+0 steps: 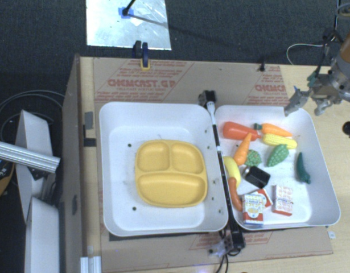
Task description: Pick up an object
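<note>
The right white bin [322, 169] holds several toy foods: an orange-red pepper [238, 131], a carrot [243, 148], a corn cob [279, 140], a green strawberry-like piece [278, 154], a dark green cucumber [302, 168], a banana [232, 168], a black block [257, 177] and two small cartons [255, 204] [283, 199]. My gripper [309, 102] hangs open at the bin's far right corner, above its rim, with nothing between its fingers. It stands apart from every object, up and right of the corn cob.
The left white bin [115, 152] carries a yellow divided tray [170, 172]. A dark clamp bar [219, 158] runs between the bins. Cardboard [163, 81] lies under both. A shiny sheet [128, 15] is at the back; cables and metal parts crowd the left.
</note>
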Action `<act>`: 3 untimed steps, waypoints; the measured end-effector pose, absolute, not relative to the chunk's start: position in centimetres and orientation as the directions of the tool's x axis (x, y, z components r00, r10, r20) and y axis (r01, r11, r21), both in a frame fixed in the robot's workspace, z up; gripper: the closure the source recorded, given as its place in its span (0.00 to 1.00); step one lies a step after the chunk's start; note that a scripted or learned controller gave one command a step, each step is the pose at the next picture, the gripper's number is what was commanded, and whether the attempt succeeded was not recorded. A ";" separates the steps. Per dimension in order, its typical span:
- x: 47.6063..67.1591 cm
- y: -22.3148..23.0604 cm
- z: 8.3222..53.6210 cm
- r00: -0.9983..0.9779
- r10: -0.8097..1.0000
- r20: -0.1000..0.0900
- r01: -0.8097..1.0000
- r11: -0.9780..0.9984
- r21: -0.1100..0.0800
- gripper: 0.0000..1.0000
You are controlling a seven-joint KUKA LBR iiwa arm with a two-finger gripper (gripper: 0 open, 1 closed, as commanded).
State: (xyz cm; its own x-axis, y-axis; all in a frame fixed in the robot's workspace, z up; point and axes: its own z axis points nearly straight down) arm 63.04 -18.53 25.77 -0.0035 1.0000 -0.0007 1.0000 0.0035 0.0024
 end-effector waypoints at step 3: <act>59.3 -8.6 9.6 -0.003 1.000 0.000 1.000 0.003 0.005 1.00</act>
State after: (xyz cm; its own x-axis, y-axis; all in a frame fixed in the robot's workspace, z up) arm 59.29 -8.63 9.56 -0.0025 1.0000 -0.0004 1.0000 0.0025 0.0047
